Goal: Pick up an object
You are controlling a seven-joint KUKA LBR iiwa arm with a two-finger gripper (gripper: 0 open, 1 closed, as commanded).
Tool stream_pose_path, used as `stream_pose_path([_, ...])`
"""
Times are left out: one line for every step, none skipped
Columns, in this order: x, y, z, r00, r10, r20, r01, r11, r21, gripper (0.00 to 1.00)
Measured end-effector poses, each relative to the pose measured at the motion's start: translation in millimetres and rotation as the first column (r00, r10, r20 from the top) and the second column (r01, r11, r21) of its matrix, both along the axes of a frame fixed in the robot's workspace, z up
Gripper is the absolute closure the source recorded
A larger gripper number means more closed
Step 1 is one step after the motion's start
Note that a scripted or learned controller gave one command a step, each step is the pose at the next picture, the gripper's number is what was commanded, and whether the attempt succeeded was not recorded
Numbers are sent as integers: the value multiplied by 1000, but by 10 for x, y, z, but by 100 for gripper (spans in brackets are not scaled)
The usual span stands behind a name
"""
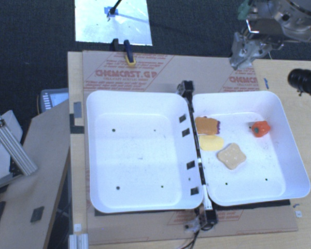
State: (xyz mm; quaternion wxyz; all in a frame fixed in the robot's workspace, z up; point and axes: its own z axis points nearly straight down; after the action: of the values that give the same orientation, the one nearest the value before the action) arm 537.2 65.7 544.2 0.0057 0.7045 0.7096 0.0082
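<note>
Dark carpet floor (31, 30), shiny metal sheet (113, 13), wooden bench (57, 154), printed cardboard (145, 71)

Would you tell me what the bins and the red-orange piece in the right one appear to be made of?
Bins: seemingly thin moulded plastic, white with a smooth, faintly glossy finish; rounded corners and soft rim highlights suggest it. Red-orange piece: probably plastic or rubber, a toy fruit or vegetable by its look; its colour is saturated and even, with a greenish spot, but it is too small to be sure.
</note>
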Motion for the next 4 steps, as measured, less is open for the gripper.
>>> stream_pose_path([287,646,-94,1000,2,-16,-2,1000,-2,100])
stream_pose_path([551,1284,-98,1000,2,-17,-2,1000,-1,100])
stream_pose_path([885,1709,-99,1000,0,-17,0,1000,-2,100])
stream_pose_path([1145,1684,-88,1000,-6,-16,6,1000,-3,100])
